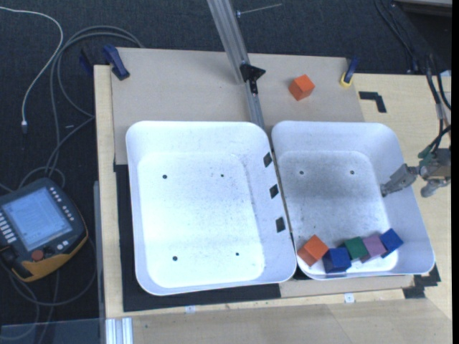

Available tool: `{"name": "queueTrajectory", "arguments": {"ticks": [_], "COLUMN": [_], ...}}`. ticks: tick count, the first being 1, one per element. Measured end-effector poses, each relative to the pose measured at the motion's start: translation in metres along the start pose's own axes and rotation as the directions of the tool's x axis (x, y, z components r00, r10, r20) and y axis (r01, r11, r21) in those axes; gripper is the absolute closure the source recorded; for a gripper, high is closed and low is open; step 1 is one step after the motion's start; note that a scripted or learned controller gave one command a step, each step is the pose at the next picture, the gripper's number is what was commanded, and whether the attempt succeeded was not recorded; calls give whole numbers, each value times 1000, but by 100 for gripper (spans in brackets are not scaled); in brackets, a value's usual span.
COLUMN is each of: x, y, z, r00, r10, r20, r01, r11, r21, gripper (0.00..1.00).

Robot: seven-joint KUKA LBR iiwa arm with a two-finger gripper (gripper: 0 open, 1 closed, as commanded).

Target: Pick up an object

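Several small blocks lie in a row along the front edge of the right bin [337,138]: an orange block [313,249], a blue block [336,260], a green block [355,249], a purple block [374,246] and a second blue block [391,240]. My gripper [414,185] reaches in at the right rim of that bin, above and to the right of the row. Its fingers stand apart, open, with nothing between them. Most of the arm is cut off by the view's edge.
The left bin [143,192] sits beside the right one. Another orange block [302,87] rests on the bench behind the bins. A metal rail [228,31] slants down to the gap between the bins. A teach pendant [36,224] lies on the floor at left.
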State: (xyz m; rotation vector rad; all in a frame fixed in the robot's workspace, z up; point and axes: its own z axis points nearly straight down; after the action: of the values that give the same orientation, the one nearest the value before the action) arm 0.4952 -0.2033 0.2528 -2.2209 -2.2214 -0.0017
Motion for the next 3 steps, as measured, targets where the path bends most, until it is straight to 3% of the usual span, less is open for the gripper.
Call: {"name": "queueTrajectory", "arguments": {"ticks": [1,2,3], "x": [65,114,49], "y": [7,37,96], "z": [111,156,152], "r00": [1000,1000,1000], "r10": [-4,-6,2], "r20": [-5,-4,5], "r01": [4,6,-2], "r11": [1000,1000,1000], "r21": [10,6,-6], "gripper": [0,0,0]}}
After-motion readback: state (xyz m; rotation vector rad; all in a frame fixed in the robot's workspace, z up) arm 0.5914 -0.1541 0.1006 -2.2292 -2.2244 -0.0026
